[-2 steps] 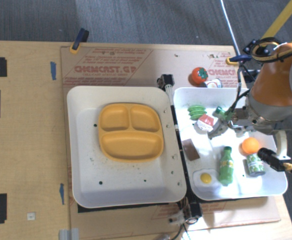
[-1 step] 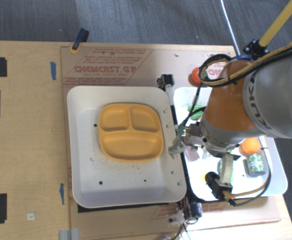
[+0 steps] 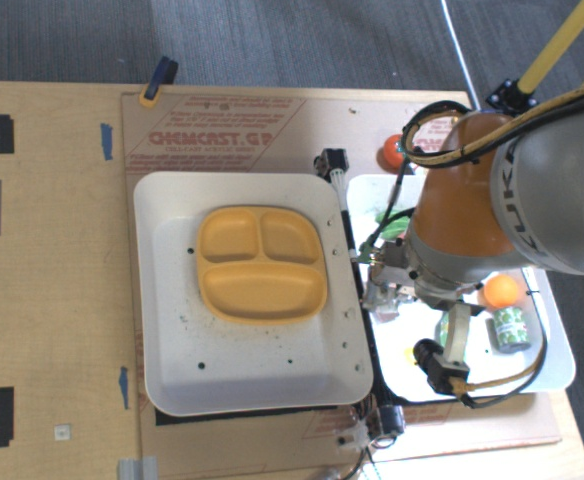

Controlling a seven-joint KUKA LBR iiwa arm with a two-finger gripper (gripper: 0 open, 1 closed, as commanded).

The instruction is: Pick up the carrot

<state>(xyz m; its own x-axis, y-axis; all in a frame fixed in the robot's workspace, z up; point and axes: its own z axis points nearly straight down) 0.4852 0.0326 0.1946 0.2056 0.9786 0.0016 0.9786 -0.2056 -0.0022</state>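
The carrot (image 3: pixel 502 291) is taken to be the orange item in the right bin (image 3: pixel 560 366), at the bin's far right side. Only a rounded part of it is seen, the rest being covered by the arm (image 3: pixel 472 198), so identification is not certain. A green item (image 3: pixel 512 330) lies just beside it, on the near side. If it is a toy carrot, it is judged to be light, stiff and smooth-skinned, and some slip is to be expected on its tapered, rounded surface. It should be taken across the thicker part of the body, with the grip set square to the long axis. The tip should be avoided, since a taper tends to squeeze out of a closing grip. The long axis cannot be read from this view. The gripper (image 3: pixel 384 290) is seen below the wrist, over the left side of the right bin and well apart from the carrot. Its state cannot be told, and nothing is seen held in it. The left bin (image 3: pixel 172 368) holds a yellow divided plate (image 3: pixel 262 263), which plays no part in the pick.
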